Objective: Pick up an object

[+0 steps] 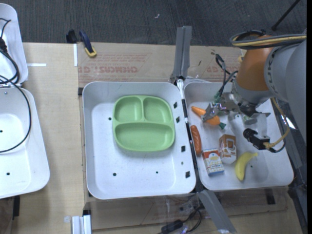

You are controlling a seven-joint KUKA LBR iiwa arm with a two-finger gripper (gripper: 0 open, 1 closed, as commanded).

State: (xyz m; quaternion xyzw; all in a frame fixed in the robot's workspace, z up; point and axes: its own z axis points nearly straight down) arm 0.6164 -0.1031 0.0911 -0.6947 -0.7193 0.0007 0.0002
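Looks like it's mid-reach: the fingers (213,112) sit right over the orange carrot (204,115), can't tell if they're open or gripping, so next it needs a clean close and lift.

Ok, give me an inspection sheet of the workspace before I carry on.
Surface: bench bearing the left bin and the right bin.
Job's things: in the right bin, carrot, sausage, two small cartons, banana.
Clutter: green divided plate in the left bin.
Tool: tool low over the right bin beside the carrot; finger state not readable.
Cables: black cable at far left; cable loop by the wrist.
Surroundings: blue and yellow clamp at the bench's far edge.
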